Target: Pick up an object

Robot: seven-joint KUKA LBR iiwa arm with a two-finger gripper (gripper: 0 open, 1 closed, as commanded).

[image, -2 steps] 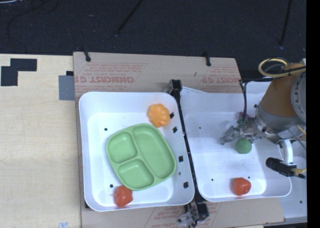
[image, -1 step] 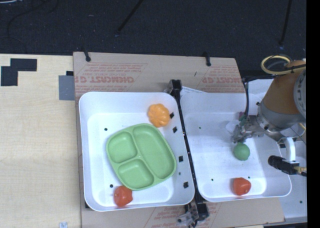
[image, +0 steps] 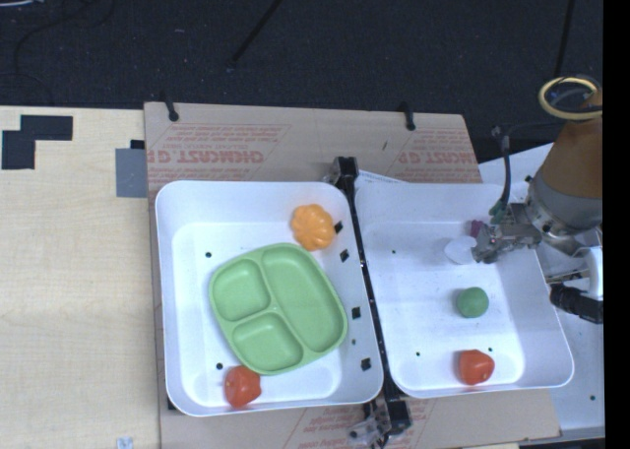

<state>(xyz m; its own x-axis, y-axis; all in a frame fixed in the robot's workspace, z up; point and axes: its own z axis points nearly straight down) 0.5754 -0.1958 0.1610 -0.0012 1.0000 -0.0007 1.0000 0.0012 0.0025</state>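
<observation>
- Pale, small and hard to make out, a whitish object (image: 459, 251) lies in the right bin (image: 418, 358) near its far right part, just beside the gripper (image: 489, 246); it looks to be the target.
- Whether the fingers are open or shut cannot be told; nothing is seen held.
- To do this step well, I judge the gripper should centre over the whitish object, come straight down and keep off the bin wall, which is close on the right.
- If that object proves too flat to grasp, the green ball (image: 472, 302) nearby looks the easier pick.
- Count, right bin: one whitish object, one green ball, one red piece (image: 475, 366) near the front edge.
- Count, left bin (image: 182, 270): one green divided plate (image: 279, 308) with three compartments, one orange piece (image: 313, 226) beyond it, one red piece (image: 242, 385) at its near corner.
- Two bins, one arm (image: 576, 166).
</observation>
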